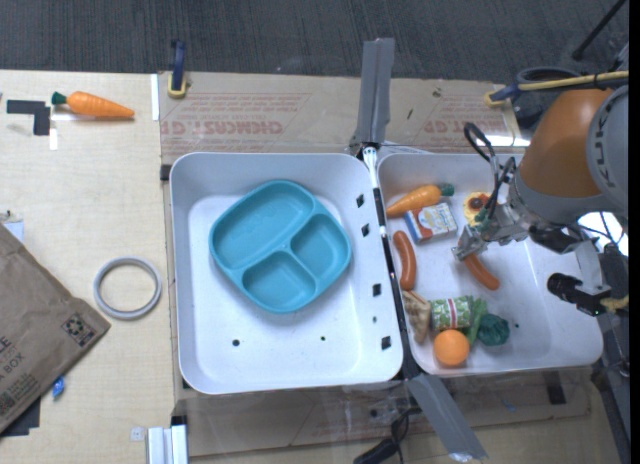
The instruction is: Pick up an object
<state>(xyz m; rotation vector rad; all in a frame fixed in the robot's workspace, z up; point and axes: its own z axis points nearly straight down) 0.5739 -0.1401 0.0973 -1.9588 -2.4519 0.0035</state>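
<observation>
Near right bin [560,352] centre, pincer [472,248] above sausage [482,272].

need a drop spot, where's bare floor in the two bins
Left bin: bare strip along the near wall, in front of the blue plate. Right bin: bare toward its right side. Crowded: its left half, with carrot, sausage and orange, where the hand hovers.

Both bins [190,282] are white. The left one carries a teal divided plate [280,245]. The right one mixes an orange carrot [414,199], a red sausage [405,258], an orange ball [452,348] and a green-patterned packet [458,311] (label unreadable). The worktop [80,212] is pale tan.
</observation>
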